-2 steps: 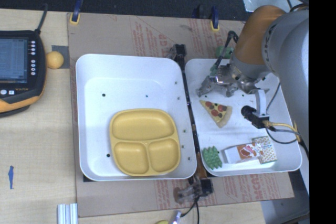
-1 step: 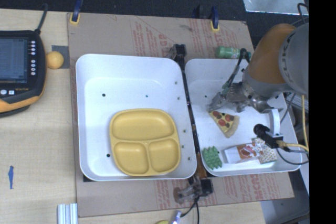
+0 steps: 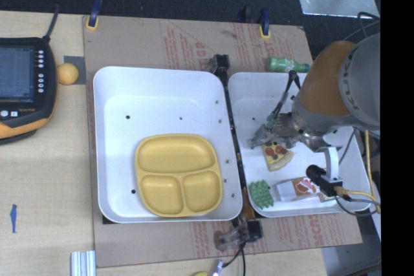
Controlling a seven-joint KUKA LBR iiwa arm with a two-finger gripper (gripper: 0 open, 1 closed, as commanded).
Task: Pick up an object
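Arm [image 3: 336, 84] low over the right bin [image 3: 249, 100], nothing lifted yet.
Gripper [image 3: 275, 132] sat just above the pizza slice [image 3: 277, 155] mid-bin; its grip could not be told. Green block [image 3: 261, 194] lay at the near-left corner.

Bench [image 3: 39, 191] with cardboard sheet [image 3: 194, 42]

Left bin [image 3: 116, 106]: white plastic, smooth, faint sheen. Right bin [image 3: 249, 100]: same white plastic. Yellow divided tray [image 3: 178, 172]: plastic, smooth, satin. Sheet under bins [image 3: 162, 42]: brown cardboard, matt, printed red. Bench top [image 3: 39, 203]: pale wood look, matt. Arm shell [image 3: 362, 84]: grey, smooth, slightly glossy; orange band [image 3: 323, 84] glossy. Pizza slice toy [image 3: 277, 156]: matt plastic look.
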